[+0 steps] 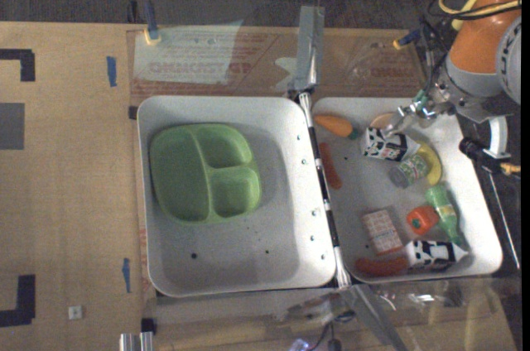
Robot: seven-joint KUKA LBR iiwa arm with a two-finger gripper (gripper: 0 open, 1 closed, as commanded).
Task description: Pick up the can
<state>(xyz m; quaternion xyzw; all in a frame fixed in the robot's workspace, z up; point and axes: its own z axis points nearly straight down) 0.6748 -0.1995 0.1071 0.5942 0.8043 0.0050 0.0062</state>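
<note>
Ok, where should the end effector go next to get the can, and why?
Probably a short shift toward the view's bottom edge, until it is over the can. The end effector sits at the right bin's far side, beyond the cow-print carton; the can lies nearer, between that carton and the banana.

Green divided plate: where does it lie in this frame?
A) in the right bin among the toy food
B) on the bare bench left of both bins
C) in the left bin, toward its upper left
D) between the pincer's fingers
C: the green divided plate sits inside the left bin, in its upper-left part, while the toy food and the pincer are over the right bin.
</note>
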